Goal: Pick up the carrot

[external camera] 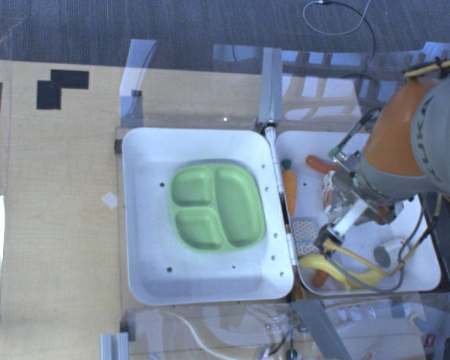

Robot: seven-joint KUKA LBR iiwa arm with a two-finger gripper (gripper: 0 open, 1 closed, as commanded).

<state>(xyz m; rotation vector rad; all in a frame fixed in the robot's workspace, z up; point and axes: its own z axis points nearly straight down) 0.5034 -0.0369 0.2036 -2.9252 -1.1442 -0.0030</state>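
Two white bins on bench (52, 201). Left bin (146, 276): one green three-section plate (216, 206). Right bin (427, 272): one carrot (289, 191) along left wall, 9 o'clock of tool; one banana (341, 270) at 6 o'clock. Arm (416, 137) enters from right, wrist angled down-left. Tool (331, 237) over right bin centre; finger state cannot be told.

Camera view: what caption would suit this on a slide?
Robot arm lowers its claw into the right bin, near a carrot and banana; a green divided plate sits in the left bin.
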